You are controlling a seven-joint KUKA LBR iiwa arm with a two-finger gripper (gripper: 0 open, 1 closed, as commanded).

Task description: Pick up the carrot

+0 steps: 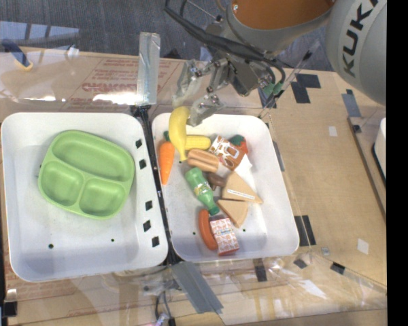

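Writing: "KUKA" reads on the grey arm (359, 19), cut off at the frame top.
Gripper (205, 107): above the banana (178, 129); finger spread hard to make out, nothing seen held.
Carrot (166, 161): right bin (280, 209), against its left wall.

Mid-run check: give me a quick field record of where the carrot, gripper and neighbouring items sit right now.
carrot: right bin, against its left wall, lying lengthwise
nearest neighbour: banana, just right of the carrot's top end
gripper: above the right bin's far rim, near the banana's tip, apart from the carrot
other items: green bottle, hot dog, sandwich wedges
left bin: green divided plate
carrot status: not yet picked
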